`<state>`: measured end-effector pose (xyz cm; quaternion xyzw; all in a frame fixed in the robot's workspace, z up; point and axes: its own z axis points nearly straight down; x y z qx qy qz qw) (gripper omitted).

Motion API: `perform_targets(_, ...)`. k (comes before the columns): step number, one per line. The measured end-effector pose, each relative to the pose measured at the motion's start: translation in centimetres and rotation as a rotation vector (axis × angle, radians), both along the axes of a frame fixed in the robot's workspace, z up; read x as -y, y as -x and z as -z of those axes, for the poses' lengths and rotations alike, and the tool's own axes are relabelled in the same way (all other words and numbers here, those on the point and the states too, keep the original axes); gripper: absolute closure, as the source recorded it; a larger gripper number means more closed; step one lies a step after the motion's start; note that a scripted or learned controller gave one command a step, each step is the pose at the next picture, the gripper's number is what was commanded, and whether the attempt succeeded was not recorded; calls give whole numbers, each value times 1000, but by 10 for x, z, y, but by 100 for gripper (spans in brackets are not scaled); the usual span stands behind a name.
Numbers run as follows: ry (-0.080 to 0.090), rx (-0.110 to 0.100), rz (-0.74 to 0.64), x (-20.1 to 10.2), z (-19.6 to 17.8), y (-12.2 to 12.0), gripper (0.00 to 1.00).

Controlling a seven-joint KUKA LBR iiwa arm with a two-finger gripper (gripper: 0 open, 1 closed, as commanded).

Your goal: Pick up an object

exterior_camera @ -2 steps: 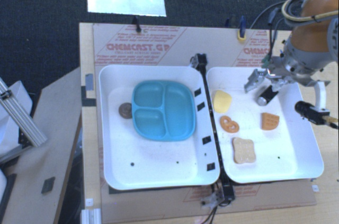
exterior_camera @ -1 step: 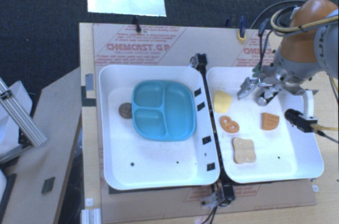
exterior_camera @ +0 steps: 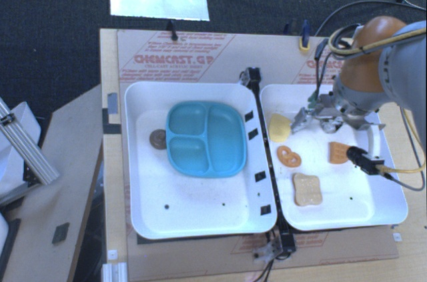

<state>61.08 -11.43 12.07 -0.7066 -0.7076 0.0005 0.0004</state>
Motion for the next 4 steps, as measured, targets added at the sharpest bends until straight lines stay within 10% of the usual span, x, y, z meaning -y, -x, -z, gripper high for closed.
perform_targets(1, 0, 0, 1, 0, 38, 0, 0)
perform_targets(2, 1, 5, 1, 0, 25, -2, 100)
perform_targets(4, 1, 10, -5, -6, -97, -7, 100)
